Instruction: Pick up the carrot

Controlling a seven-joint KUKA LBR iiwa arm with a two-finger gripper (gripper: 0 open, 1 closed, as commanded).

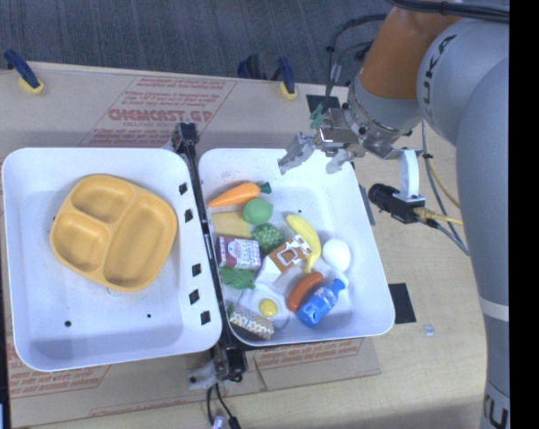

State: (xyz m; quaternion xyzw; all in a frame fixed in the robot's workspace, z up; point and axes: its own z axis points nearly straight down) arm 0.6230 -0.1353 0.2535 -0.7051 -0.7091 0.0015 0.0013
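Glossy white plastic bins (37,347); matt yellow plate (113,231).

Grey arm (466,70), orange wrist band (403,34), black cables, metallic pincer (318,156).

Bright, even light from overhead here, and the white bins (37,329) come close to washing out. Shadows are soft and short beneath the yellow plate (113,231). Focus is slightly soft throughout, with coarse grain on the counter (412,365).

Two white bins (37,347) sit side by side. One yellow divided plate (113,231) lies in one; the other holds one carrot (234,194), one banana (306,237), one egg (337,255), one blue bottle (322,303).
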